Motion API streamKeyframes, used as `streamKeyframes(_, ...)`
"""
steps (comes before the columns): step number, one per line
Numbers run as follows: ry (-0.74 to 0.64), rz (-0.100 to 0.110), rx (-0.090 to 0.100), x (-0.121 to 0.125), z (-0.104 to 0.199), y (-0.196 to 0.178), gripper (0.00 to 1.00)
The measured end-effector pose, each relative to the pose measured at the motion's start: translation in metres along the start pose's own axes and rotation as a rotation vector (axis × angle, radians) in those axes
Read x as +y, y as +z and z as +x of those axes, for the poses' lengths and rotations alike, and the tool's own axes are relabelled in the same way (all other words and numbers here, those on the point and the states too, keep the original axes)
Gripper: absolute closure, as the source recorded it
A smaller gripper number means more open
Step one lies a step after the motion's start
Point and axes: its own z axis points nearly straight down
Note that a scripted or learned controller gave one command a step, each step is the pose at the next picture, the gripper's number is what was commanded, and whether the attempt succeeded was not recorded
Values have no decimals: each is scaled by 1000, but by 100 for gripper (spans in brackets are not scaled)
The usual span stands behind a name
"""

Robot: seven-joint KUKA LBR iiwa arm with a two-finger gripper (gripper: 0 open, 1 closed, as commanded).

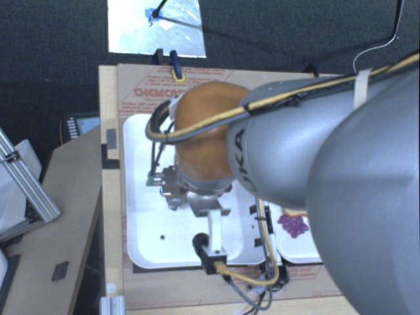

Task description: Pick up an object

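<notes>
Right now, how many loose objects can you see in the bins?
1: a purple object lying in the right bin, just past the divider from the left bin. The arm covers much of both bins, so more may be hidden.

Position: one fixed camera above the table (85, 195)
Facing: down at a slant onto both bins
Nearness: close, arm (308, 156) looming large

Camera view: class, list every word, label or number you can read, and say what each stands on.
"CHEMC…": red print on the cardboard sheet under the bins, the rest blurred and hidden behind the arm.
"KA": part of a marking on the arm's grey housing, its start hidden.
</notes>
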Motion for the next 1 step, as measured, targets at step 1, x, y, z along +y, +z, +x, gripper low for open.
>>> streamKeyframes(1,10,-19,4,3,-107,-87,100)
